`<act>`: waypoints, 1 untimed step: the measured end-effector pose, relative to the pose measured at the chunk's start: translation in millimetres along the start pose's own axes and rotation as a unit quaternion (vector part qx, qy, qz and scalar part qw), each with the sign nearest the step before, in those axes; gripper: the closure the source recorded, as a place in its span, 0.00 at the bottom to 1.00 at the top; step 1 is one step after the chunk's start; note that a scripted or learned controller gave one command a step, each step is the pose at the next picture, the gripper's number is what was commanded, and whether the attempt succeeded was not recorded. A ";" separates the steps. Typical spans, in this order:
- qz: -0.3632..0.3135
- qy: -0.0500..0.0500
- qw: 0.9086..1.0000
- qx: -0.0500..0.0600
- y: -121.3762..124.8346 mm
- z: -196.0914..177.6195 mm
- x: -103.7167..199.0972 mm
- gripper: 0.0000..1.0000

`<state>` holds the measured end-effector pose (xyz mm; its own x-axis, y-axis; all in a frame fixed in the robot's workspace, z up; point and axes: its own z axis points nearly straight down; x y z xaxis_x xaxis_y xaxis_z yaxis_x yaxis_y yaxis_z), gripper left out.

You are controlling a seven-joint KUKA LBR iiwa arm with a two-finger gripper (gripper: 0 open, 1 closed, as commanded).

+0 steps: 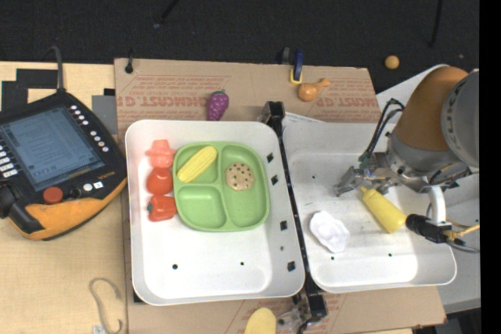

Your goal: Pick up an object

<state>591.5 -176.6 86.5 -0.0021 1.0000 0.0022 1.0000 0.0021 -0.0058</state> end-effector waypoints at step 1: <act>0.001 0.000 1.000 -0.002 0.6 -13.2 -1.5 1.00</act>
